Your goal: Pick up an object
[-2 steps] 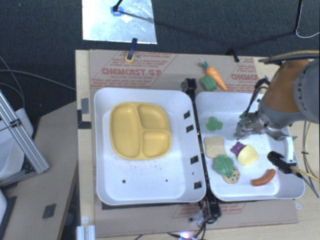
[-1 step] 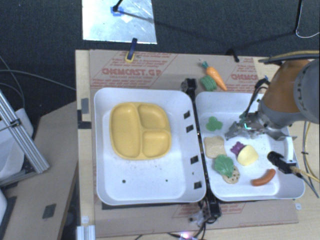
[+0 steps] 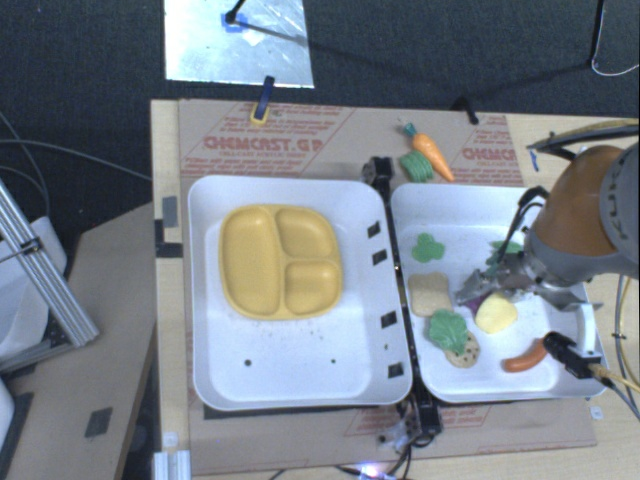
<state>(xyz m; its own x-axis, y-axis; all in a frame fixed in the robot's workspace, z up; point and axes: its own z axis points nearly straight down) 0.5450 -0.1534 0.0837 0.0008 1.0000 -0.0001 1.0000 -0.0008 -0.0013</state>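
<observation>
You can't tell how the jaws of the gripper [image 3: 487,290] stand; they are low in the right bin [image 3: 460,206], their tips touching or just above the yellow lemon-like piece [image 3: 496,315]. Beside it lie a tan bread slice [image 3: 429,293], a green broccoli piece [image 3: 449,330] and an orange sausage [image 3: 523,359]. The left bin [image 3: 205,298] holds a yellow divided tray [image 3: 280,261].

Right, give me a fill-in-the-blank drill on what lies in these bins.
1. The yellow tray lies in the ____ bin.
2. The tray has ____ compartments.
3. The carrot lies ____ the bins, on the cardboard.
4. The sausage lies in the ____ bin, near its front wall.

Missing words: left; three; outside; right
</observation>
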